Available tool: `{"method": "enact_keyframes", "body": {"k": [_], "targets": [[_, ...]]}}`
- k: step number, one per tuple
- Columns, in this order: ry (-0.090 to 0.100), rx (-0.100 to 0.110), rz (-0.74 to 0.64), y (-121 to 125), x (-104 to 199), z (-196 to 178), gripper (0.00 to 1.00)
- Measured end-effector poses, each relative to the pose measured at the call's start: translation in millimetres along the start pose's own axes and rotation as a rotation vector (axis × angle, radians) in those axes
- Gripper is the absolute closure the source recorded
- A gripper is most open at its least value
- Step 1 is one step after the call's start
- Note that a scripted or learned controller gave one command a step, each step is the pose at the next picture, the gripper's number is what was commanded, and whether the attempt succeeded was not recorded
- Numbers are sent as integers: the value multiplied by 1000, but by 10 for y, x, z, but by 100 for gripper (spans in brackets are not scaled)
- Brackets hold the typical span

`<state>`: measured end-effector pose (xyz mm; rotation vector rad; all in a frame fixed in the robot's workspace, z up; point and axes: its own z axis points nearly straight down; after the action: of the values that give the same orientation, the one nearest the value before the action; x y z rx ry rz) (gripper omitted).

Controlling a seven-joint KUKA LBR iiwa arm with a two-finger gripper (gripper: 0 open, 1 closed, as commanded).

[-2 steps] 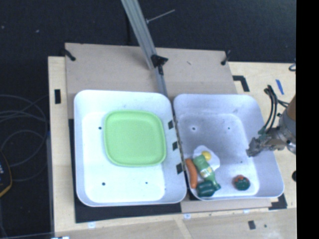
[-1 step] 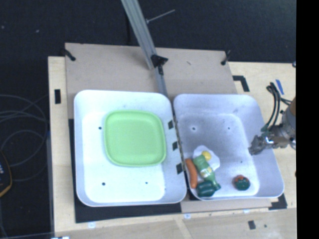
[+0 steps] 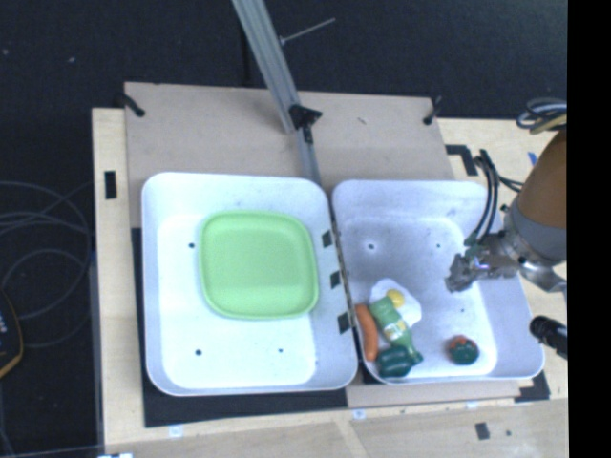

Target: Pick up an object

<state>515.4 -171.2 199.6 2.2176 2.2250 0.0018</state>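
- A pale green, square plastic plate (image 3: 258, 264) with rounded corners lay flat in the left shallow white bin (image 3: 172, 351); it looked light and stiff, but its low rim would give 2 fingers little to pinch.
- In the right shallow white bin (image 3: 401, 208), a heap of small toy foods sat against the near-left corner: a slim orange carrot-shaped piece (image 3: 367, 330) lay along the bin wall, touching a green-and-yellow bottle-like piece (image 3: 389, 319) that rested on a white, flattish piece (image 3: 391, 294), with a dark green lump (image 3: 397, 359) at the near edge.
- These pieces looked light, hard and smooth, likely to slip; packed together, they offered little room for fingers, and the carrot's narrow middle seemed the best hold among them.
- A small round object, dark green with a red-orange top (image 3: 463, 349), stood apart near the bin's near-right corner; isolated and compact, it seemed the easiest pick, taken across its sides, though it might roll.
- The grey two-finger gripper (image 3: 463, 275) hung over bare bin floor, above and clear of that round object, with nothing between its fingers; the blurred view did not settle how far its jaws stood apart.
- The arm's orange band (image 3: 546, 184) was cut off at the right, and what each heaped piece represented was hard to make out.
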Motion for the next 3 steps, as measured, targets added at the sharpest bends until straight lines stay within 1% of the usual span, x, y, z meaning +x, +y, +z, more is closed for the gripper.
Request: {"method": "enact_keyframes", "body": {"k": [1,2,3], "targets": [[0,0,-1,81,557,29,100],[0,-1,0,167,991,-125,100],[1,1,-1,277,1562,-104,100]]}}
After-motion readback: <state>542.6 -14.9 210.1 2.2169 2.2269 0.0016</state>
